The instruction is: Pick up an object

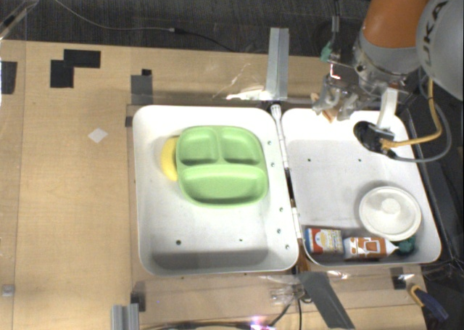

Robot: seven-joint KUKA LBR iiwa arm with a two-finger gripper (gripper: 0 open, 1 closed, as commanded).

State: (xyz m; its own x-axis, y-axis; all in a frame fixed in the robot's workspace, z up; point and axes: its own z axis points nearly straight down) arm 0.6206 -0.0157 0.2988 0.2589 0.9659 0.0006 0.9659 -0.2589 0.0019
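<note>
White lid near bin edge, claw apart

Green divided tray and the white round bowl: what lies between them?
In the camera view, bare white floor and the adjoining bin walls separate the green tray from the white bowl; no loose object sits between them.

The grey arm, orange band above the wrist, reaches in from the upper right, its gripper angled down and leftward.
</note>
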